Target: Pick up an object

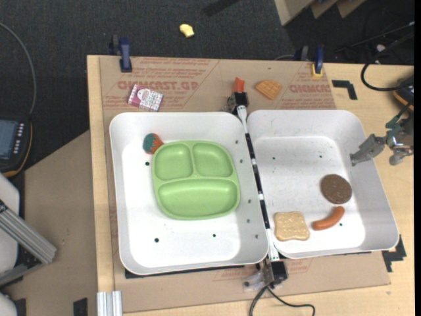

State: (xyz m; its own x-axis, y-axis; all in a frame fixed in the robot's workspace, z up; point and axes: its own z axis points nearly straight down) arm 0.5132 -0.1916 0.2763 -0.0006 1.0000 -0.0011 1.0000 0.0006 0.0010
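Plywood bench carries two white bins; the right bin (309, 130) holds a brown disc (336, 188), a sausage (327, 218) and a toast slice (291, 226), all toward its near corner. Gripper (368, 149) sits at that bin's far right rim, touching nothing (can't tell finger spacing). Looks like the approach step: next it must travel inward over one item, then descend.

Glossy green plastic tray (195, 180) in smooth white plastic bin (131, 229).

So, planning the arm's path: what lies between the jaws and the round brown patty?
Bare white floor of the right bin, seen in the camera view, between the gripper at the bin's right wall and the round brown patty.
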